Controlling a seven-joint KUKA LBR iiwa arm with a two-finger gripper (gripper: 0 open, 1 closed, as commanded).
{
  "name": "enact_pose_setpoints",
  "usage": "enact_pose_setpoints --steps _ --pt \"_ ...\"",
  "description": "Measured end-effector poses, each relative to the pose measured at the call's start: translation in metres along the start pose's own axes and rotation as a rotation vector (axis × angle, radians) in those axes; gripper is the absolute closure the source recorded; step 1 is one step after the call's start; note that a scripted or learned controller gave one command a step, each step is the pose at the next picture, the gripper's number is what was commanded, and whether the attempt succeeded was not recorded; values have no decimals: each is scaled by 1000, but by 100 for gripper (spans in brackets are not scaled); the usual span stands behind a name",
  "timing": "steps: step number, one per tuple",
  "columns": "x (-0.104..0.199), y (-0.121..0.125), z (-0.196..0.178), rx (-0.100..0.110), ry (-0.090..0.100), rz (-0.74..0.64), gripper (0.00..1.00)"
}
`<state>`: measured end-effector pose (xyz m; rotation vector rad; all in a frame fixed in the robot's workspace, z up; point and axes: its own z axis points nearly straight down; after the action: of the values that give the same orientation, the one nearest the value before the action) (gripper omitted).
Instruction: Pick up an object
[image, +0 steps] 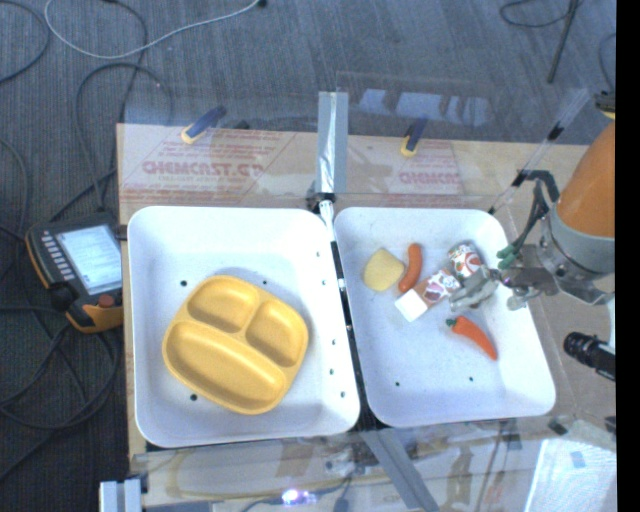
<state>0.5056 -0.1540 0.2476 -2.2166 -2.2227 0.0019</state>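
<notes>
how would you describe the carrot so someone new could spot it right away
Look in the right-hand white bin, toward the side where the arm reaches in. Just below the end effector lies the carrot, a small tapered orange piece with a green tip. Its neighbour, the sausage, is plain orange-red with rounded ends.

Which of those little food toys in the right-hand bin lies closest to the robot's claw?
The carrot, orange with a green tip, lies just below the gripper. The sausage and yellow piece sit farther left.
</notes>
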Motion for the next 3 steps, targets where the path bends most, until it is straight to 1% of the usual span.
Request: enact_pose_setpoints --steps 1,2,3 --pt "-38 22 113 -1 0 -93 0" --pt "-50 18 157 -13 -3 -146 0" --pt "-51 20 146 -20 -8 -147 100"
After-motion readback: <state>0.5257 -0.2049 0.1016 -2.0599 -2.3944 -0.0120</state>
